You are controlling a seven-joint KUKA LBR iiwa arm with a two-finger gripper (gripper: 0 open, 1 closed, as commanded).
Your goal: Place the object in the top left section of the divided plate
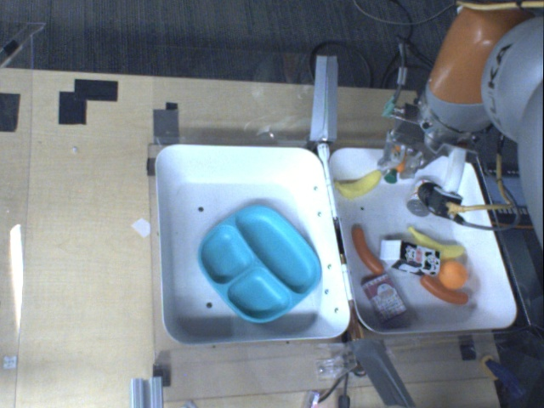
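in the right bin: end effector [399, 161] just beside curved yellow banana [360, 184].
finger state: cannot tell. blue three-section plastic plate [259, 263] sits in left bin.

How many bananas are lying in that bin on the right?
2. One banana lies at the right bin's upper left corner, just beside the gripper. The second banana lies lower down, right of centre, above the orange. More could be hidden under the arm.
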